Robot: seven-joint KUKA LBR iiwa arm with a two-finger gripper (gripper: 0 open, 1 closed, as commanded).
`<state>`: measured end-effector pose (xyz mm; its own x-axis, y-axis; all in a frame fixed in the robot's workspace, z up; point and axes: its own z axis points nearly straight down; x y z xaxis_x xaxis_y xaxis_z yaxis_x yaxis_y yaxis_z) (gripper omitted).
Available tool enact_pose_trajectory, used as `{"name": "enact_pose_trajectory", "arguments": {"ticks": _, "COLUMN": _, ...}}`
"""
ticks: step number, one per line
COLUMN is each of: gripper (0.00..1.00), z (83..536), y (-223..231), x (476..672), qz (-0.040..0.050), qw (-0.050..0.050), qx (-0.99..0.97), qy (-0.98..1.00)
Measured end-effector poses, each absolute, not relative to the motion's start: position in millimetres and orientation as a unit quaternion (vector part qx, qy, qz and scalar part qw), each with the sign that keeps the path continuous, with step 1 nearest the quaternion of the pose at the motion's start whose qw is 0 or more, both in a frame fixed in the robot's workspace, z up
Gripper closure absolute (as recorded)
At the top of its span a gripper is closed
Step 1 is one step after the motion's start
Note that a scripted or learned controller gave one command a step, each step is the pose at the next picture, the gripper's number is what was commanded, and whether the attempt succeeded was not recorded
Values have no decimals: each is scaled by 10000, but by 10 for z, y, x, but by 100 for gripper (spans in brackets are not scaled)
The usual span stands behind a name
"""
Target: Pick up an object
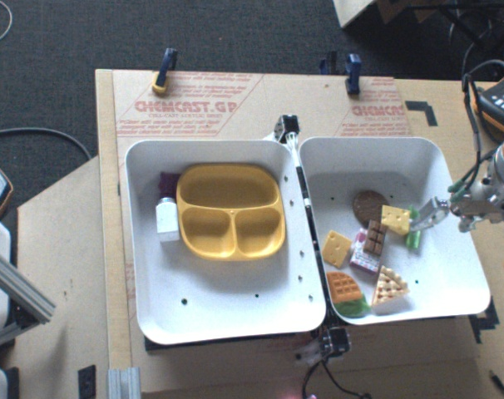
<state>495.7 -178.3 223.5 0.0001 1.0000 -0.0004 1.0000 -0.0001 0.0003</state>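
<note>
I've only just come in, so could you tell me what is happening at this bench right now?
The arm reaches in from the right, and its gripper hangs over the right bin, close to a green piece and a yellow cheese block among the toy food. Nothing can be seen between its jaws, so no pick is made yet. The left bin bears a yellow divided tray and a small white bottle.

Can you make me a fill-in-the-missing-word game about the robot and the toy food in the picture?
1. The yellow divided plate sits in the ____ bin.
2. The plate has ____ compartments.
3. The toy waffle lies in the ____ bin.
4. The end effector reaches in from the ____ side of the picture.

Missing words: left; three; right; right
</note>
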Motion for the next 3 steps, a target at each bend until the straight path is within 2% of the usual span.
{"name": "enact_pose_trajectory", "arguments": {"ticks": 2, "gripper": 0, "z": 981, "y": -1809, "x": 4866, "qz": -13, "qw": -37, "qx": 7073, "qy": 7069}}
{"name": "enact_pose_trajectory", "arguments": {"ticks": 3, "gripper": 0, "z": 834, "y": -1800, "x": 4860, "qz": -6, "qw": -26, "qx": 7072, "qy": 7070}}
